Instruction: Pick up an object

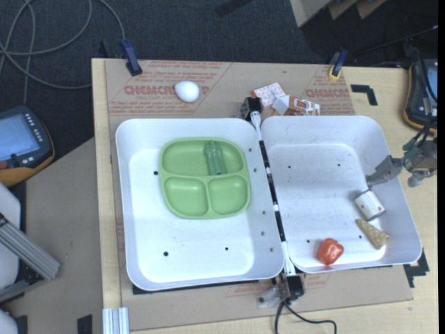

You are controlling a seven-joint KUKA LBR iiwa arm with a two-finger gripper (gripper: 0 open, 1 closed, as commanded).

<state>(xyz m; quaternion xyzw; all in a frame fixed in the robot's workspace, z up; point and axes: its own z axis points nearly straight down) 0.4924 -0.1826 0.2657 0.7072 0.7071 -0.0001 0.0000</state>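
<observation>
Objects for picking lie in the right bin: a small white cylinder, a tan wedge and a red pepper-like toy, gathered toward its near right corner, likely within the arm's reach. The claw hangs at that bin's right rim, just above the cylinder, holding nothing; whether it is apart or together cannot be told. The left bin carries a green divided plate. Faint red lettering on the worktop is not legible.
</observation>
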